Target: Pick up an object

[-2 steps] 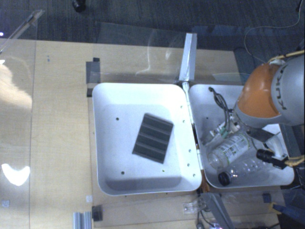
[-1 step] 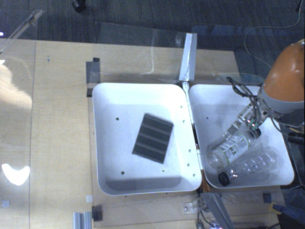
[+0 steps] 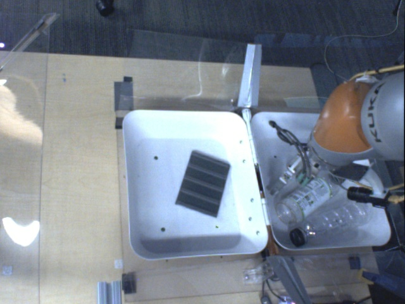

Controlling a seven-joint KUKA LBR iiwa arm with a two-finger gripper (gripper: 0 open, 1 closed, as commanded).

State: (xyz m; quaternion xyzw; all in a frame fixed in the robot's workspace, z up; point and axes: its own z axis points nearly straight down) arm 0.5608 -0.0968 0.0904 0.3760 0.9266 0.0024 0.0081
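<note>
While a pale wooden bench carries two shallow white plastic bins side by side, the grey KUKA arm with its orange band reaches in from the right over the right-hand bin. Dark carpeted floor runs along the top of the scene, and clear plastic sheeting with bright reflections covers the bench's left side.

Lying alone in the left-hand bin is one dark grey ribbed rectangular block, flat on the bin floor near its middle. Its long axis runs from lower left to upper right, tilted a little off the bin's sides, and its ridges run across the short way.

Under the arm, the right-hand bin holds what appear to be two clear plastic bottles. One, a clear bottle with a green-printed label, lies on its side with its long axis rising toward the upper right. The other, a clear ribbed bottle with a black cap, lies just below it, cap pointing to the lower left near the bin's front wall. The two bottles lie close together; whether they touch cannot be told.

At the arm's end, the gripper sits low in the bin, just above the labelled bottle, amid black cables. Whether it is spread apart or closed cannot be told from this angle.
</note>
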